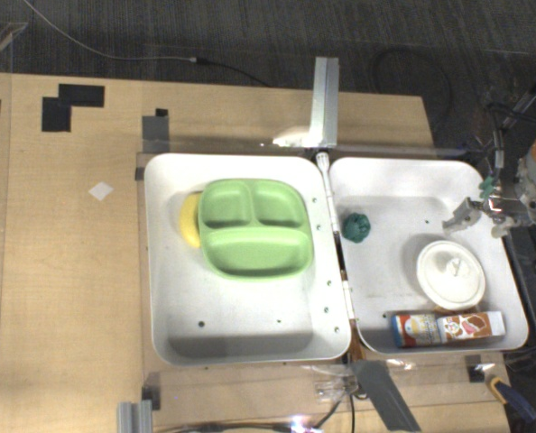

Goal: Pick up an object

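The right bin (403,197) holds three things. A small teal lump (355,226) lies near its left wall. A white round bowl-like piece (450,272) sits right of centre, and a printed tube with a blue end (448,327) lies along the front wall. A green divided plate (253,227) sits in the left bin (232,327), with a yellow thing (189,221) poking out from under the plate's left edge. My gripper (481,222) hangs over the right bin's right side, just above and right of the white piece. It is open, with nothing between its fingers.
A metal post (326,97) stands behind the seam between the bins. The wooden bench (60,269) stretches to the left. Cables and arm hardware (530,179) crowd the far right.
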